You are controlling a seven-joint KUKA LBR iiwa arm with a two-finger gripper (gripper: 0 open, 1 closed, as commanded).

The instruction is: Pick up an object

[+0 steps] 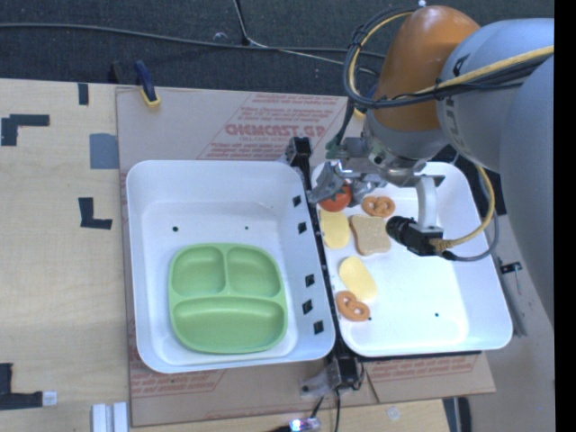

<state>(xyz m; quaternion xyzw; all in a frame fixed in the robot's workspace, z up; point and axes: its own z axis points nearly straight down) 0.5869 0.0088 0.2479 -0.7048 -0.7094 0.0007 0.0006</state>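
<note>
Gripper [335, 187] over half-hidden red item [336, 202]

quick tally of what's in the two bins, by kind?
Green divided plate, left bin: 1
Pretzels, right bin: 2
Yellow pieces, right bin: 2
Bread slice, right bin: 1
Red piece under the hand: 1
Total: 7

My arm [504, 88] reaches in from the right, grey with the orange band [423, 48] bulging above my wrist. The wrist bends downward, and my claw [337, 185] hangs low at the far left end of my reach. Cables loop around the band and trail off my wrist.
</note>
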